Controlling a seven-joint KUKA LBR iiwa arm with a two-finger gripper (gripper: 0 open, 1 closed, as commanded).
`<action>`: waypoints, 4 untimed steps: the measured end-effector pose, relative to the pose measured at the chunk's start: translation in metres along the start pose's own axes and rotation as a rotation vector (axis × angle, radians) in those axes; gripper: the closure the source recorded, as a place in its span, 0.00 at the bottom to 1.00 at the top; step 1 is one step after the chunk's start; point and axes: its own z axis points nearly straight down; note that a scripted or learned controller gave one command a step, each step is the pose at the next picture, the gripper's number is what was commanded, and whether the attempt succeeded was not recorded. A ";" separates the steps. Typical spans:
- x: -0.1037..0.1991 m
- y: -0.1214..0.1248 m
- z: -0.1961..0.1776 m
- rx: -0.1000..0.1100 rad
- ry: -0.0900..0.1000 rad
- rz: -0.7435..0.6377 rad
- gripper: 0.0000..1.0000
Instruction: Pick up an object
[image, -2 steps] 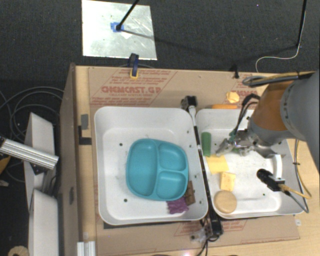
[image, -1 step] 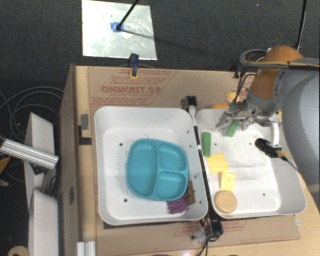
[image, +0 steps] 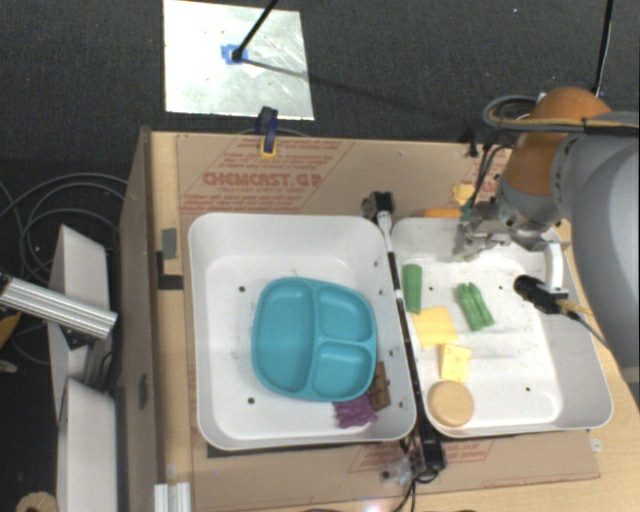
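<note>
My gripper (image: 478, 243) hangs low over the back of the right bin (image: 570, 395), near its far wall. In front of it, apart from it, lie a dark green ridged piece (image: 474, 305) and a light green stick (image: 411, 286). Closer to the front are a yellow slice (image: 435, 325), a yellow wedge (image: 454, 362) and a round tan piece (image: 451, 404). I see nothing held in the gripper.
The left bin (image: 225, 300) holds a blue divided plate (image: 315, 338), with a purple lump (image: 352, 411) and a brown piece (image: 381, 388) at its front right corner. An orange item (image: 440, 212) rests by the right bin's back rim. The arm (image: 590, 190) covers the bench's right side.
</note>
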 end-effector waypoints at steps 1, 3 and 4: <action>0.000 0.000 0.001 0.002 0.001 -0.001 0.00; -0.022 -0.043 0.001 0.002 0.001 0.004 1.00; -0.062 -0.076 -0.109 -0.005 -0.004 0.011 1.00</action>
